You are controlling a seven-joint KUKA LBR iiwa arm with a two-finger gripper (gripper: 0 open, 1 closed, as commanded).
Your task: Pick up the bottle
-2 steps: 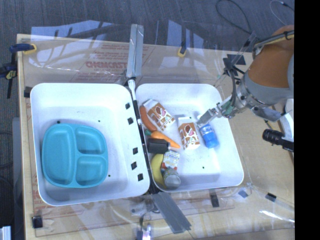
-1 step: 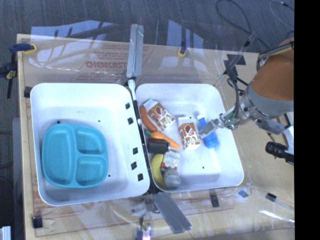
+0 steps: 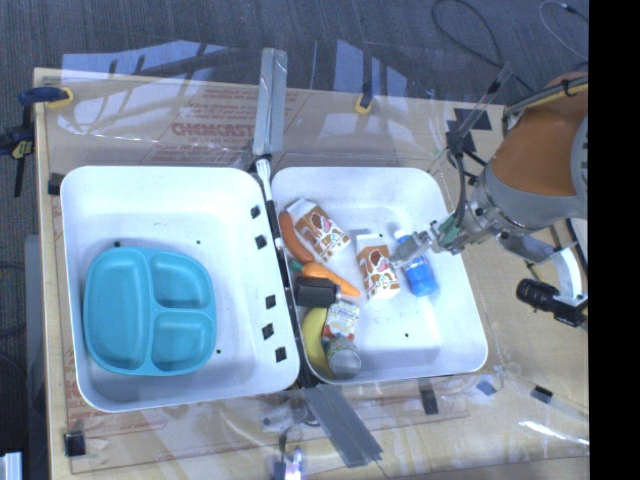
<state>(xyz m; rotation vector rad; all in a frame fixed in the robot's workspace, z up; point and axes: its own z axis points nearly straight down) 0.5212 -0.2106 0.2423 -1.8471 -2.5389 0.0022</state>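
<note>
Cartons number two in our count (image 3: 318, 230) (image 3: 378, 271), both just left of our gripper (image 3: 432, 236), alongside one carrot (image 3: 330, 279) and one banana (image 3: 316, 336). We cannot tell our gripper's state; its tip blurs against the right bin (image 3: 468, 320). One bottle (image 3: 341, 340), clear with a grey cap, lies well below-left of it.

Grey arm (image 3: 530, 193), end effector (image 3: 415, 248) lowered
</note>
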